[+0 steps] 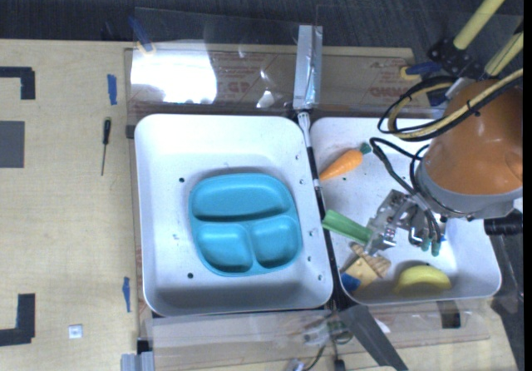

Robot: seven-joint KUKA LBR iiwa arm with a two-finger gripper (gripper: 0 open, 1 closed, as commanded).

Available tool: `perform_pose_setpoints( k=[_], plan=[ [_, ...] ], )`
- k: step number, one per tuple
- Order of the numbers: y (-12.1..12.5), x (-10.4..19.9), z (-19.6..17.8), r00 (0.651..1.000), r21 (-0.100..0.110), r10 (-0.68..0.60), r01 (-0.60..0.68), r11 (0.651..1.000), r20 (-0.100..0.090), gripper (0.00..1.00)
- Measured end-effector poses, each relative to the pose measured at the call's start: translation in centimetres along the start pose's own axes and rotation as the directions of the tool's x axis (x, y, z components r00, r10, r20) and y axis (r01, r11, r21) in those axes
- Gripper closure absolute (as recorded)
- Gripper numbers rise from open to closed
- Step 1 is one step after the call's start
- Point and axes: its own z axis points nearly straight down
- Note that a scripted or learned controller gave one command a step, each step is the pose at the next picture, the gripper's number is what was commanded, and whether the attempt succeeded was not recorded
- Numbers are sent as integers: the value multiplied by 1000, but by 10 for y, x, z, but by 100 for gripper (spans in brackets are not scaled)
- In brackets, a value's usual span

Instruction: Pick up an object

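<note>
Yellow banana-like toy (425,278) sits at the near edge of the right bin (482,274), closest to camera. Just left of it, small tan wooden-looking piece (368,264) with a blue bit (350,282) at the bin's near-left corner. Green stick-shaped object (347,225) lies tilted along the left side of the right bin, its right end at the claw. Claw (388,232) hangs low over the right bin, between green stick and banana toy; fingers hard to read, cannot tell whether spread or closed, nothing clearly held. Orange carrot toy (342,164) at far-left of the right bin, apart from the claw. Orange band of the arm (478,149) covers the bin's right part, black cables looping around. Left bin (158,195) holds a blue divided tray (244,222), three compartments, roughly centred. Light wood counter (58,220) to the left.
</note>
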Motion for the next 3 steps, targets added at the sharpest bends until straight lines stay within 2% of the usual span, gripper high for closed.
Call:
perform_pose_setpoints(
  k=[1, 2, 3],
  plan=[
    [-38, -22, 54, 961, 1, 277, -277, 961, -1, 100],
    [-31, -14, 53, 834, 0, 552, -552, 834, -1, 100],
    [-24, -49, 97, 532, -5, 847, -847, 532, 3, 100]
  ],
)
